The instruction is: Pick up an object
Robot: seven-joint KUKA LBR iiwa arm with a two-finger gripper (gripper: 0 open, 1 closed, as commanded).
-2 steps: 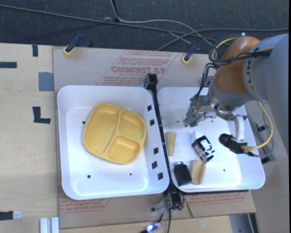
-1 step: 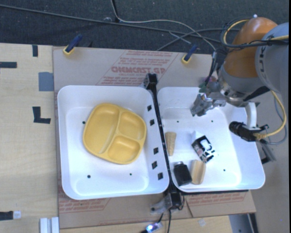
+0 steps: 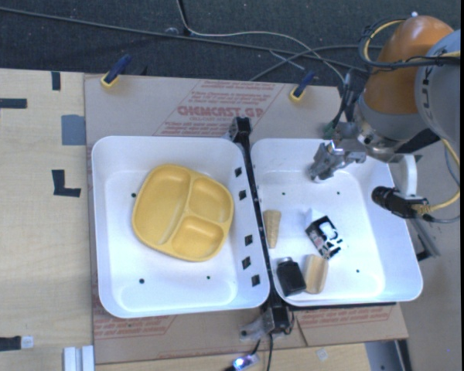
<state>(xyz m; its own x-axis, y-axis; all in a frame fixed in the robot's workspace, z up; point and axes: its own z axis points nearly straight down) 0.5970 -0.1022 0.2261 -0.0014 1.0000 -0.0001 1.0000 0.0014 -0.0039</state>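
The table [image 3: 31, 207] carries two shallow white bins side by side on a brown cardboard sheet [image 3: 216, 107]. The left bin [image 3: 108, 230] holds a yellow divided tray [image 3: 183, 212], which lies near the middle of this bin, a little toward 12 o'clock. The tray has three compartments and it rests flat.

The right bin [image 3: 387, 269] holds four small things. A pale cone-shaped piece [image 3: 272, 227] lies close to the wall at 9 o'clock of this bin. A black and white object [image 3: 324, 236] lies near the middle of the bin. At 7 o'clock there is a black block [image 3: 289, 276], and a tan piece [image 3: 315, 273] lies just beside it on the 3 o'clock side; they seem to touch, but I cannot tell for sure.

The grey arm [image 3: 417, 60] with the orange band comes in from 3 o'clock. Its claw [image 3: 322, 167] is over the right bin, toward 12 o'clock, well apart from the four small things. Nothing is seen between its fingers. The picture is not sharp enough there, so I cannot tell if the claw is open or closed.

Two clamps with yellow handles [image 3: 116, 69] hold the cardboard at its 12 o'clock edge.
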